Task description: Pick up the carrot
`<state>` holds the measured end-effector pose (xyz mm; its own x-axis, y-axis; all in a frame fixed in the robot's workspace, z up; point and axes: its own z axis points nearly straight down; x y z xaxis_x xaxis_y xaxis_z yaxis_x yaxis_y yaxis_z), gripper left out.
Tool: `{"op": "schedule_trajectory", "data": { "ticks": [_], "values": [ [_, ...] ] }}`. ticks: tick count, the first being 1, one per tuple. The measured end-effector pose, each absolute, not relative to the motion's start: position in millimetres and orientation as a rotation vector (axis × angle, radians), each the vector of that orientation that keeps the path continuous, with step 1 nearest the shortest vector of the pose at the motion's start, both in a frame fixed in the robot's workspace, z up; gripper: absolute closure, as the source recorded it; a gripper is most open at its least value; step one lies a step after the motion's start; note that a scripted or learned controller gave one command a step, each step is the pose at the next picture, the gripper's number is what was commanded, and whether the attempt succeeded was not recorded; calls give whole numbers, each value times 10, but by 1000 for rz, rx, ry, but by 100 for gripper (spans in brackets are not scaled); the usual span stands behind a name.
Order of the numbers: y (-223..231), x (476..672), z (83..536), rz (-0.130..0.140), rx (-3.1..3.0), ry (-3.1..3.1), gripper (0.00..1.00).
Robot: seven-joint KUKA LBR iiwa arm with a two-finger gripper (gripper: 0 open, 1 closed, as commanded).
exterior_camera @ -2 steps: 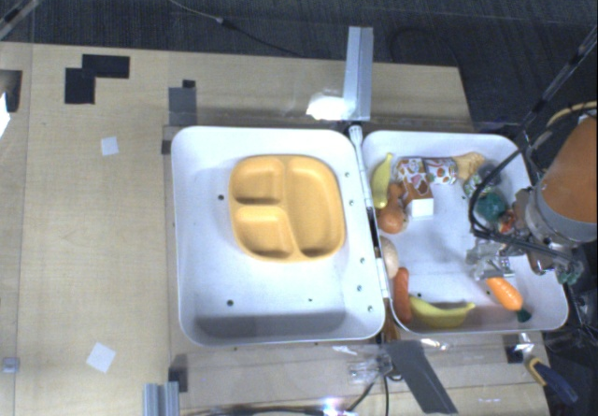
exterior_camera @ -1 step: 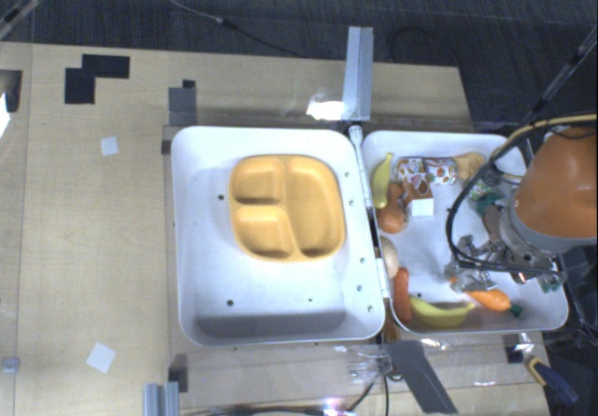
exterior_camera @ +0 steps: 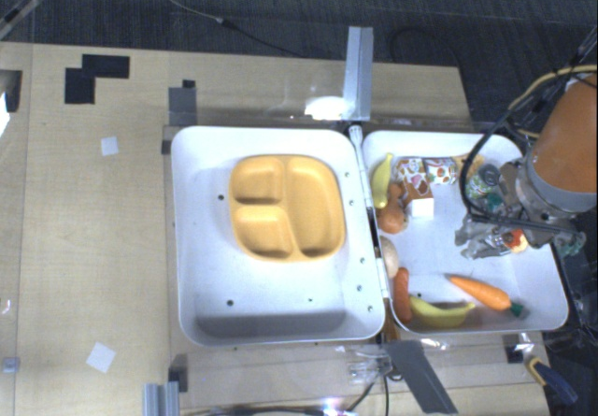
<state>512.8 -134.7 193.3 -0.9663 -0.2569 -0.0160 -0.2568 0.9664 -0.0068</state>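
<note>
We are looking down at the wooden surface (exterior_camera: 84, 246), where the left bin (exterior_camera: 201, 311) is carrying a yellow divided plate (exterior_camera: 285, 206). Just right of that plate's bin, the right bin (exterior_camera: 547, 297) is holding the rest. The arm (exterior_camera: 565, 148) is hanging over its right side, and the gripper (exterior_camera: 492, 238) is hovering above the carrot (exterior_camera: 479, 291), apart from it; we cannot tell its opening. The carrot is lying just right of a banana (exterior_camera: 439, 311) along the bin's near wall.

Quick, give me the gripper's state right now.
Gripper: open or closed cannot be told; it sits over the right bin, above the carrot, not holding it.
</note>
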Motion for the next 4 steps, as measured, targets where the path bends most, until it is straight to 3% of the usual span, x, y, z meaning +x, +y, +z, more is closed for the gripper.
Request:
{"op": "schedule_trajectory", "data": {
  "ticks": [1, 2, 3, 4],
  "values": [
    [-1349, 5115, 1904, -4, -403, 3104, 0],
    [-1415, 4951, 1061, -2, -344, 3115, 0],
    [-1023, 5134, 896, -1, 149, 3125, 0],
    [-1183, 4934, 900, 3, 365, 3101, 0]
  ]
}}
